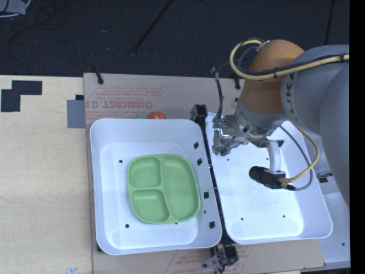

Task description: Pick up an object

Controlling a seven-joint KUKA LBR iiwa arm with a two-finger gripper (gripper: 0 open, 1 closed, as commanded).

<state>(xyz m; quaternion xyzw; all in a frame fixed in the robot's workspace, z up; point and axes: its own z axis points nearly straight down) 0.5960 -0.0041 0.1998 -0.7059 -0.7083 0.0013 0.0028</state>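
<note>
1. Plate (163, 188), green with three compartments, is lying flat in the middle of the left bin (108, 153); it looks like the likeliest thing to pick up and is untouched.
2. Tool (223, 144) is hovering over the right bin (274, 221), near the divider between the bins, well apart from the plate; whether it is clenched or released I cannot tell.
3. Nothing is being lifted, so the whole pick is remaining.
4. Red object (156, 116) is sitting behind the left bin on the worktop (40, 176); the divider is standing between tool and plate.
</note>
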